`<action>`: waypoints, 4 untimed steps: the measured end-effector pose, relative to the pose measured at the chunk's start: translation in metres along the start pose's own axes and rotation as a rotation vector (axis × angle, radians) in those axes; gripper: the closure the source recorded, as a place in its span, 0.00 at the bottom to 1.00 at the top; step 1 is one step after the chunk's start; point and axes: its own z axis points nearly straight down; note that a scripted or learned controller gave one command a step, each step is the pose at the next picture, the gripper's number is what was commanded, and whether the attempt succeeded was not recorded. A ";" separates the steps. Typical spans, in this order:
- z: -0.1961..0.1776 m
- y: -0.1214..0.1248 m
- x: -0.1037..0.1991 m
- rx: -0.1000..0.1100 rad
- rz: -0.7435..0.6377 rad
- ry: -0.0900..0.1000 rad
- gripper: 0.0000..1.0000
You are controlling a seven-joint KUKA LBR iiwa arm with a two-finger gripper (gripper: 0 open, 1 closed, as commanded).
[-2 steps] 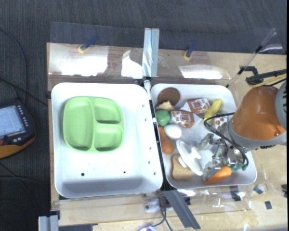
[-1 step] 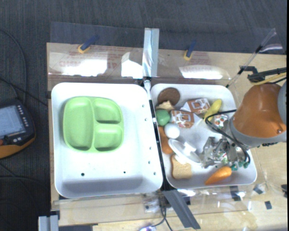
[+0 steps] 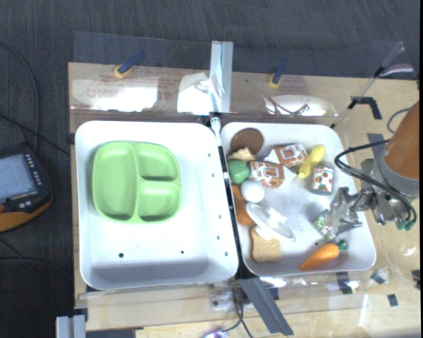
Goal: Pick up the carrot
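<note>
1. Camera view, layout: two white bins side by side. Left bin (image 3: 106,259) holds a green divided plate (image 3: 136,180). Right bin (image 3: 359,258) is cluttered w/ toy food.
2. Carrot (image 3: 320,255): small, orange, green top at its right end, lying near the front-right corner of the right bin, tip pointing left and slightly down. It sits just right of a tan toast slice (image 3: 266,247) and apart from it; bin's front wall is close behind it.
3. Gripper (image 3: 336,217): reaches in from the right, hanging just above/behind the carrot's green end. Can't tell if the pincer is spread or pressed together; the metal parts blur together, w/ something greenish near them. Nothing visibly pinched.
4. Other stuff: yellow banana (image 3: 311,159), white egg (image 3: 252,191), printed cartons (image 3: 290,154), all further back, well apart from the carrot.
5. Handling, my guess: toy carrot, prob. light, stiff plastic, smooth and tapered, so it could slip or roll out of a pinch.
6. Where to grab: across the thick mid-body near the green top, fingers perpendicular to its long axis; avoid the thin tip. Front wall leaves little room on that side.
</note>
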 end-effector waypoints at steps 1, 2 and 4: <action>0.002 0.001 0.001 -0.002 -0.001 0.004 0.00; 0.082 0.048 -0.003 -0.005 0.179 0.011 0.00; 0.082 -0.018 -0.005 0.004 -0.031 -0.015 1.00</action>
